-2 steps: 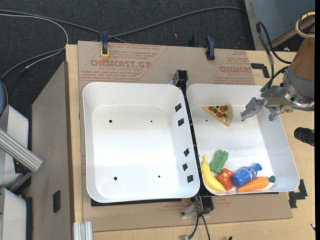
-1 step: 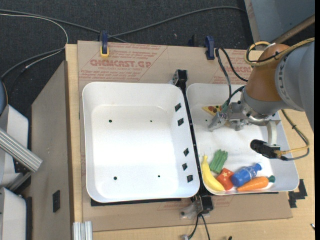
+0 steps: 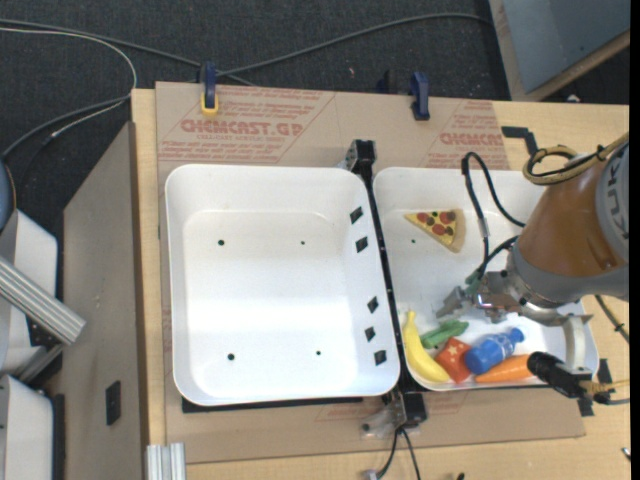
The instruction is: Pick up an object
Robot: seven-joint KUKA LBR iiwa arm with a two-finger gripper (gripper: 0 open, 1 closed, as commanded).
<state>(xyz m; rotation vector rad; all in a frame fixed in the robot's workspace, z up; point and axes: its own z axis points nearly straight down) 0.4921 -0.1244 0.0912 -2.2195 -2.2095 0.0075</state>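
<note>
The right bin (image 3: 400,193) holds a pizza slice toy (image 3: 437,225) near its back. At its front lie a yellow banana (image 3: 416,351), a green pod (image 3: 444,333), a red piece (image 3: 454,356), a blue bottle (image 3: 494,351) and an orange carrot (image 3: 505,370), packed together. My gripper (image 3: 468,302) hangs low over the bin's middle, just above and behind the green pod, with the orange-banded wrist (image 3: 570,233) behind it to the right. Its fingers are too small and dark to read.
The left bin (image 3: 262,283) sits beside the right one, with a black divider strip (image 3: 372,258) between them. Black cables (image 3: 478,193) loop over the right bin's back. Two clamps (image 3: 209,88) hold the cardboard at the bench's far edge.
</note>
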